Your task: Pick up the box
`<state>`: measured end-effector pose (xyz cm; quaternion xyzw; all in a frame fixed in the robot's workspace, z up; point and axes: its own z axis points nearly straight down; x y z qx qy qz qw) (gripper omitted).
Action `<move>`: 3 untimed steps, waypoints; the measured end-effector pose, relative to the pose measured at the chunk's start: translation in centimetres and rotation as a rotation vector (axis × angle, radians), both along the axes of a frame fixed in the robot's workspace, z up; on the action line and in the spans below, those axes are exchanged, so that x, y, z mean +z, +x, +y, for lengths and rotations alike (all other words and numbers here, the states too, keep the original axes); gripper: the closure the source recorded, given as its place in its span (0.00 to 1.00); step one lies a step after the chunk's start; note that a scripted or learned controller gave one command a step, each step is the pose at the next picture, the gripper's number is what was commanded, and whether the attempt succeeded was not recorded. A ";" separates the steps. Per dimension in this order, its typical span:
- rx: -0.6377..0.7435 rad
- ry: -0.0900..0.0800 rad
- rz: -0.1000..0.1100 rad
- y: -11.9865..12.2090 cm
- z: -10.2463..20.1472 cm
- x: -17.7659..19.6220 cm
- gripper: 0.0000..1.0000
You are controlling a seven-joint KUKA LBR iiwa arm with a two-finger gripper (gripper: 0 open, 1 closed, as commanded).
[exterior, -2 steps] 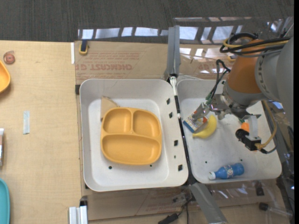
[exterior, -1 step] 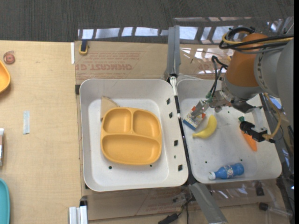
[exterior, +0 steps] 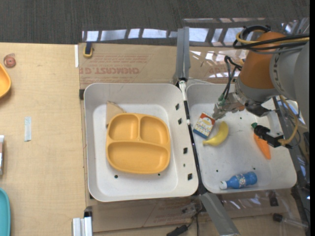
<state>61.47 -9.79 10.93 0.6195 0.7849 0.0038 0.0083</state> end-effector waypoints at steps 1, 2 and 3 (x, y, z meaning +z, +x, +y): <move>0.000 0.000 0.000 0.0 0.0 0.0 0.00; -0.016 0.004 0.004 -3.7 -0.2 -1.1 0.00; -0.016 0.004 0.004 -3.7 -0.2 -1.1 0.00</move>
